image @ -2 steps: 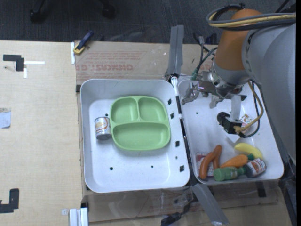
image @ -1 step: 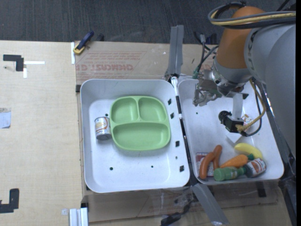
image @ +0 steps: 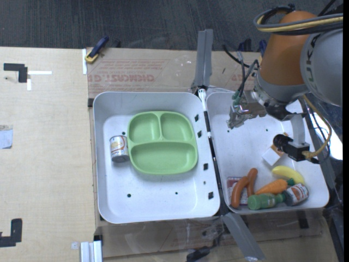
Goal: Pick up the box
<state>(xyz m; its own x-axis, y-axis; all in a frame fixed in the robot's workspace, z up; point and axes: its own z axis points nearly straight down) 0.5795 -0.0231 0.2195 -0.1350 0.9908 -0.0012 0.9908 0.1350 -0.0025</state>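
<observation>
The white box lies in the right bin, just beside the banana and carrot. My claw hovers apart over the bin's far left corner; I cannot tell how far open it is.

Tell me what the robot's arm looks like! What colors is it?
The arm is big, round and grey, with a bright orange band above the wrist. Letters are printed on the grey shell. Yellow and black cables loop over the top. At the end sits a small metal gripper with thin wires, some green, running to it.
</observation>
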